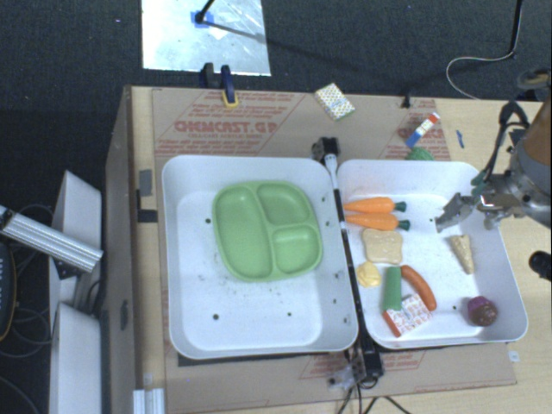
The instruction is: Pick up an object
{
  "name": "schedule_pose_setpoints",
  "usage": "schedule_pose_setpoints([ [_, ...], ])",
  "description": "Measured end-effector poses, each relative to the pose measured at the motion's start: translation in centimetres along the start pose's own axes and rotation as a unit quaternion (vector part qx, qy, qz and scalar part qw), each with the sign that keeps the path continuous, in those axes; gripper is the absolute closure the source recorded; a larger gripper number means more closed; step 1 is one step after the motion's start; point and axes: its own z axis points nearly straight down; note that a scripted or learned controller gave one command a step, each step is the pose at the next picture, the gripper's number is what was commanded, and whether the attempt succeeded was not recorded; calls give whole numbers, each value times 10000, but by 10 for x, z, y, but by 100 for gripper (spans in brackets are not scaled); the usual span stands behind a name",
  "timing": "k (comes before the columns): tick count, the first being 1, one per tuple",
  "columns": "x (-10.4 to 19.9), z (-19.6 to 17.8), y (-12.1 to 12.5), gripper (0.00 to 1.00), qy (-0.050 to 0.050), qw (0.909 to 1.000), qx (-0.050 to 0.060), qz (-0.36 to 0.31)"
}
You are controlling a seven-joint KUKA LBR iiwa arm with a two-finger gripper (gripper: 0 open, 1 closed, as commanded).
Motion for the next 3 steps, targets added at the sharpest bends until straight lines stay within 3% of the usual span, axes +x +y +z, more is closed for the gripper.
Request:
schedule_pose_setpoints([
  [1,21,154,72,0,9,10000,-3,-10],
  [2,20,143,73,100,0,10000,-15,-7],
  [3,20,144,73,0,1,10000,-15,-6],
])
